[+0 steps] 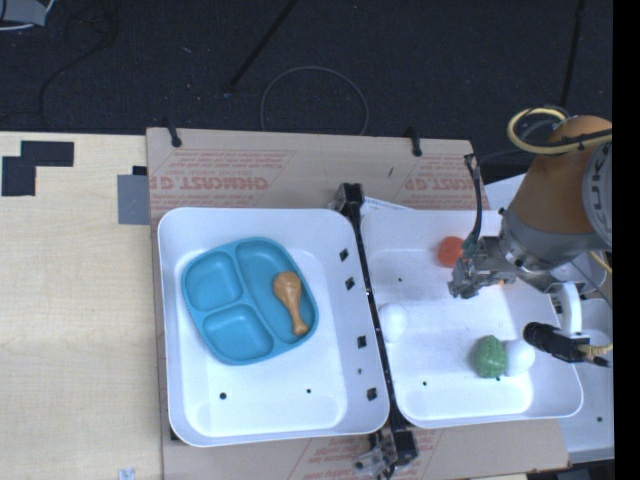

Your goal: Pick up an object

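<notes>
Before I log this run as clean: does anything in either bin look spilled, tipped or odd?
Nothing stands out. The drumstick lies in a compartment of the blue tray in the left bin. The green object and orange object sit loose in the right bin, near the gripper.

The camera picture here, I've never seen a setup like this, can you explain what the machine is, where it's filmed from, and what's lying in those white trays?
It is one camera fixed above a bench, looking down at a slant. The grey machine with an orange band on the right is a robot arm; its gripper hangs over the right white bin. That bin holds a green object, a small white ball and a reddish-orange object partly hidden beside the gripper. The left white bin holds a blue divided plate with a toy chicken drumstick lying in its right compartment. Nothing visibly sits in the gripper.
</notes>
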{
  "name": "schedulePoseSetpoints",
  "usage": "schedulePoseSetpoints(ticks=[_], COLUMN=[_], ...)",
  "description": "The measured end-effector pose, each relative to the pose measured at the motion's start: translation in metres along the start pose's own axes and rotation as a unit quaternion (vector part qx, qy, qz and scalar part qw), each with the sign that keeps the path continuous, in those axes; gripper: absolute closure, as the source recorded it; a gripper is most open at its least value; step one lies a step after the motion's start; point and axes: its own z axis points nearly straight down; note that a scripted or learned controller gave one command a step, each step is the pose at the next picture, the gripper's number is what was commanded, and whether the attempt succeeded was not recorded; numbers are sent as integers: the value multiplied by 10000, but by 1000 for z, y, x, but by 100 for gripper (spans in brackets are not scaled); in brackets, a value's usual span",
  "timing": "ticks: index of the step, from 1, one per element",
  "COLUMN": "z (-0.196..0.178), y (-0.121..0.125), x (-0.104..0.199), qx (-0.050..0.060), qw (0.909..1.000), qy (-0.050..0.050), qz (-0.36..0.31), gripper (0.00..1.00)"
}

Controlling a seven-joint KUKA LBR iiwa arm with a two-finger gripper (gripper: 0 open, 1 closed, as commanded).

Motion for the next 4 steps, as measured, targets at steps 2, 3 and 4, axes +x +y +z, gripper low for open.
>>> schedulePoseSetpoints(ticks=[2,3,4], z=[-94,-88,-79], y=[6,-5,-11], x=[-8,53,108], qx=[-5,23,26], qw=[10000,10000,10000], qy=[-2,13,14], qz=[-10,-28,-28], gripper=[100,100,100])
